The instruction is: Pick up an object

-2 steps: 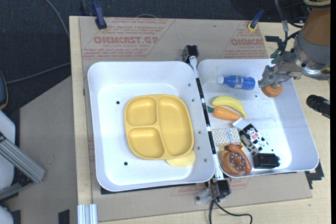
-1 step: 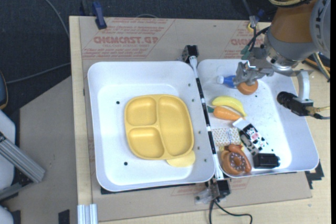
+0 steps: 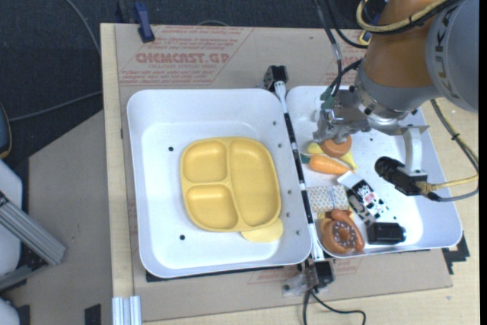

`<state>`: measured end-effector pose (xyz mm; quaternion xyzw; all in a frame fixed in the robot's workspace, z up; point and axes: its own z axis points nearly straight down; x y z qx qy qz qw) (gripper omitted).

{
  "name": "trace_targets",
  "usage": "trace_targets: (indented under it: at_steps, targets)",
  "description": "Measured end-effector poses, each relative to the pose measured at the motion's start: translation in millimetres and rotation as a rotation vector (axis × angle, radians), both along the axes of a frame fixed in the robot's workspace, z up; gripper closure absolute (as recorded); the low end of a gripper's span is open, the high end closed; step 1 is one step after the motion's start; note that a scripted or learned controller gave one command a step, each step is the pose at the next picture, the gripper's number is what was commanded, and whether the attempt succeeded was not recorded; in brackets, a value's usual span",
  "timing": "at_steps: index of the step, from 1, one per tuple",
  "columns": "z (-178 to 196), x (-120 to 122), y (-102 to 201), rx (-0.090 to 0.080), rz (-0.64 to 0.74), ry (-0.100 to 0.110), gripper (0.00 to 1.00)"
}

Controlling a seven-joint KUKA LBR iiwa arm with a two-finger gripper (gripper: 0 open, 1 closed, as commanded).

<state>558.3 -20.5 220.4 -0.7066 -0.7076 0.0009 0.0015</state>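
The gripper (image 3: pixel 335 135) sits low in the right bin (image 3: pixel 441 224), and I cannot tell how its fingers stand; a small round orange object (image 3: pixel 335 145) lies right under them. Touching that object's near side lies a toy carrot (image 3: pixel 329 164). Farther toward the bin's near edge crowd a pretzel (image 3: pixel 342 232), a dotted card (image 3: pixel 364 197) and a black block (image 3: pixel 386 232). A yellow divided tray (image 3: pixel 228 184) fills the left bin (image 3: pixel 152 118).

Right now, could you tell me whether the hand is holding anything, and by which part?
It cannot be told. The hand is low in the right bin, directly over a small orange object, and hides any contact with it.
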Motion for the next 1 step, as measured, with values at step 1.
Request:
trace_targets:
  at_steps: [1]
  targets:
    - [-2.4,11.3,26.3,-0.001,0.0,-0.003,1.0]
